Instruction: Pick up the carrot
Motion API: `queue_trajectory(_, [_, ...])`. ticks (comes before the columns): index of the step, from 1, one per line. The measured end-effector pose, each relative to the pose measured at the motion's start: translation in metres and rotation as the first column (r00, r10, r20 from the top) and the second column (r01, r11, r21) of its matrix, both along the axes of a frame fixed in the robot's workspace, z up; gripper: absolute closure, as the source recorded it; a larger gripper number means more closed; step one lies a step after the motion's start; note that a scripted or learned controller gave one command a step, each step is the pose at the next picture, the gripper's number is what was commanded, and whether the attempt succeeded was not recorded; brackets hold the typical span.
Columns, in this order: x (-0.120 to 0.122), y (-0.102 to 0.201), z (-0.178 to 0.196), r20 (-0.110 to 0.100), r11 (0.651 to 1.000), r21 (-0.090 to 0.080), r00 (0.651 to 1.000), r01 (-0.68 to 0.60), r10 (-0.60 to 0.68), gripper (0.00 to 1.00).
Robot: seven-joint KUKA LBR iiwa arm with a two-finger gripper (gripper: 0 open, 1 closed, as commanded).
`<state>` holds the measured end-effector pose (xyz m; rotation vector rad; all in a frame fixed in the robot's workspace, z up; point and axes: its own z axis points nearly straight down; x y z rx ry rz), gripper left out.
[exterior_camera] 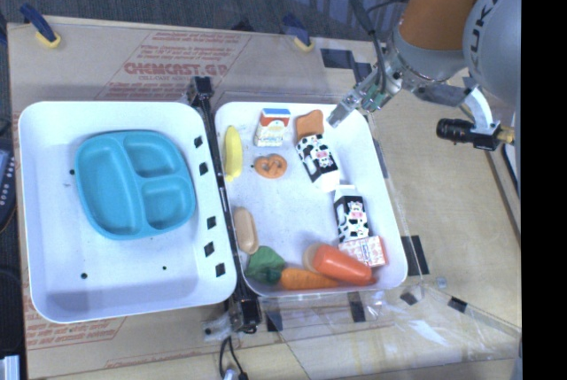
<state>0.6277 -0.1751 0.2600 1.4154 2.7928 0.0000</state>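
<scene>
The carrot (pixel 306 278) is lying along the bottom edge of the right bin (pixel 387 183), its long axis nearly level, green top (pixel 264 264) pointing left. My tool (pixel 342 114) is hovering over that bin's upper right corner, touching nothing; I cannot tell how far it is spread. The right bin is holding a banana (pixel 232 151), two cow-print cartons (pixel 316 158) and a cookie (pixel 269 166). The left bin (pixel 44 192) is carrying a blue divided plate (pixel 133 183)

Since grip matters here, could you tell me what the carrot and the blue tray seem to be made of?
The carrot looks like smooth moulded plastic, a toy: even orange with a soft sheen. The blue tray seems to be matte plastic too, one uniform colour with rounded moulded compartments. Neither is certain from looks alone.
</scene>
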Motion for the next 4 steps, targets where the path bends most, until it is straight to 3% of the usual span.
queue_trajectory(1, [-0.01, -0.035, 0.018, -0.006, 0.991, 0.001, 0.991, -0.135, 0.135, 1.0])
queue_trajectory(2, [-0.01, -0.034, 0.018, -0.006, 0.991, 0.002, 0.991, -0.135, 0.135, 0.0])
queue_trajectory(3, [-0.032, 0.046, -0.086, -0.019, 0.984, 0.01, 0.984, -0.178, 0.179, 0.0])
queue_trajectory(4, [0.019, 0.031, -0.154, -0.016, 0.989, 0.005, 0.989, -0.147, 0.147, 0.0])
